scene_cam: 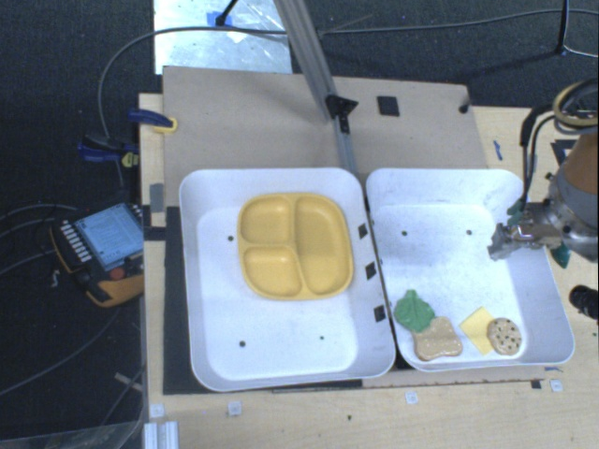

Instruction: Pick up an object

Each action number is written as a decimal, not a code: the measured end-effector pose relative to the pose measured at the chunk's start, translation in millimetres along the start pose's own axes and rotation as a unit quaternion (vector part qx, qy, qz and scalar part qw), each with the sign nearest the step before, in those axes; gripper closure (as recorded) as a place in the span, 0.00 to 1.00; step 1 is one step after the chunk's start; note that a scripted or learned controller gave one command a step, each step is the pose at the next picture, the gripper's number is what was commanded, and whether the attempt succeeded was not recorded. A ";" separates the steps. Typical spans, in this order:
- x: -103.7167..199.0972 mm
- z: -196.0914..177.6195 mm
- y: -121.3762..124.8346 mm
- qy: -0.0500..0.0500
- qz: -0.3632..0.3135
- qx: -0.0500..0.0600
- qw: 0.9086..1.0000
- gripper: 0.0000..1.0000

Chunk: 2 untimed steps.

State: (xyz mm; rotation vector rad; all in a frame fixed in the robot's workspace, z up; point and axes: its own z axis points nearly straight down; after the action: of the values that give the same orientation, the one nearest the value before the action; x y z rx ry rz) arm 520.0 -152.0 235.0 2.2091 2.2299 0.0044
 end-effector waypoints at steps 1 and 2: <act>50.1 11.2 26.6 0.000 0.000 0.000 1.000 1.00; 92.2 5.3 44.2 0.000 0.000 0.000 1.000 1.00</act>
State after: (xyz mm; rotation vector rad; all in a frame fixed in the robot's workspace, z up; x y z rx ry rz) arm 563.3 -59.4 229.9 2.2086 2.2308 0.0058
